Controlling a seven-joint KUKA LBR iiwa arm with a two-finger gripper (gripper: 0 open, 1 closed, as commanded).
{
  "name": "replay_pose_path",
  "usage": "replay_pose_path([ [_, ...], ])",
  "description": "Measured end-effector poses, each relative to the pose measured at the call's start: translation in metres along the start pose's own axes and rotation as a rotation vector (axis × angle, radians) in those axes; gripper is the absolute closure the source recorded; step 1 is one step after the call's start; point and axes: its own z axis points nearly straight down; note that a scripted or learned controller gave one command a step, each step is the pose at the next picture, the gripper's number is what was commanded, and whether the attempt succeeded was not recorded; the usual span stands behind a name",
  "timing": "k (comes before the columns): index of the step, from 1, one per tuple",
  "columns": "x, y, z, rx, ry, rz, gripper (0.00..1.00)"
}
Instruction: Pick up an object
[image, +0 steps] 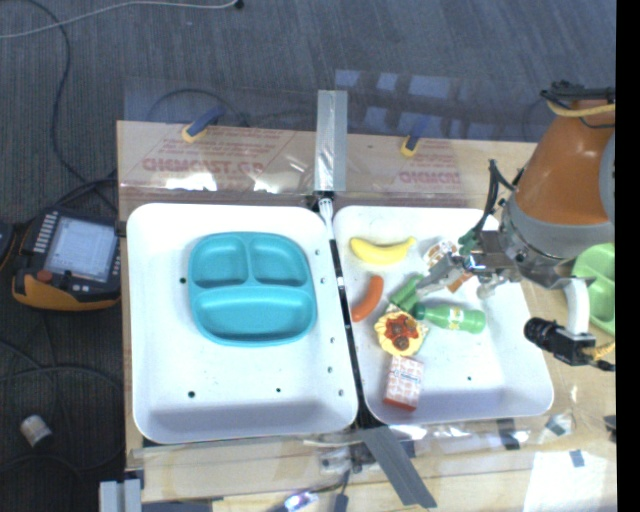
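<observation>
The right bin (520, 385) holds several toy foods. A yellow banana (380, 248) lies near its far left corner. Below it lie a red sausage (367, 297), a dark green piece (405, 293), a round pizza piece (399, 331) and a green bottle (452, 318) on its side. A small red-and-white carton (404, 383) sits near the front wall. My gripper (447, 268) hangs low over the bin's middle, just above the green bottle and right of the dark green piece. A small orange bit (458, 283) shows beside its tip.
The left bin (160, 400) bears a blue divided plate (250, 286). A light green object (600, 283) sits outside the right bin's right wall, under the arm. A handheld control unit (70, 262) lies on the floor at far left.
</observation>
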Motion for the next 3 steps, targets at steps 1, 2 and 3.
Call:
replay_pose_path([
  [1,-0.005,0.017,0.14,-0.002,0.0,-0.128,0.0],
  [2,0.0,0.104,0.149,-0.015,-0.005,-0.062,0.0],
  [3,-0.013,0.055,0.148,-0.016,-0.006,-0.228,0.0],
])
